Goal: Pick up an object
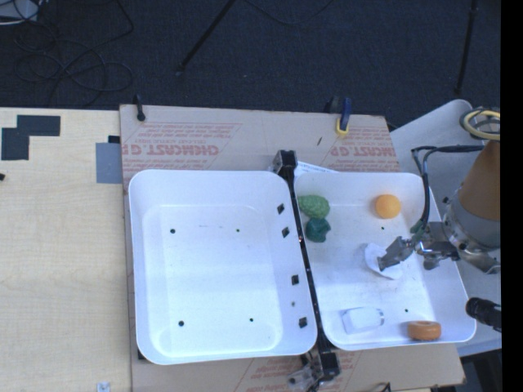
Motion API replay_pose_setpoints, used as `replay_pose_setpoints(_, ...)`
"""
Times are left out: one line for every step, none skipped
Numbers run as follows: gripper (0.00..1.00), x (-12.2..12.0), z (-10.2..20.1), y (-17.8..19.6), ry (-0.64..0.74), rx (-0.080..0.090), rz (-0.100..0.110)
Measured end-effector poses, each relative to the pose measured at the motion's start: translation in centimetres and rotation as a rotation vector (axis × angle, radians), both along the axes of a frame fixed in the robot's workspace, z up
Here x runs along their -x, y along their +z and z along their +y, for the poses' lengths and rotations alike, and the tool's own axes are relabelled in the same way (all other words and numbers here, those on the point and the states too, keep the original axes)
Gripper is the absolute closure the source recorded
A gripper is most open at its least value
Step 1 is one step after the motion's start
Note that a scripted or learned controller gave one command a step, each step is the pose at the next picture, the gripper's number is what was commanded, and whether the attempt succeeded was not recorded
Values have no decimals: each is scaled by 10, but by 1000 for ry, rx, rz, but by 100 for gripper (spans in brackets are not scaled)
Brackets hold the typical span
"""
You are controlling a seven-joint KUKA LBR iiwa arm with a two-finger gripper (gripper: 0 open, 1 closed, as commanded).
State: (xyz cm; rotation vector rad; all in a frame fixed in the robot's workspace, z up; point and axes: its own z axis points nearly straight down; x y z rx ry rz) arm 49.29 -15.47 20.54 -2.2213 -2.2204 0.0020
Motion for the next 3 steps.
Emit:
replay_pose_setpoints(0,4,-63,81,-4,5,-7)
replay_pose_setpoints(0,-22,-59,156,3,3,-9)
replay_pose_setpoints(0,-56,-59,248,3,4,-11)
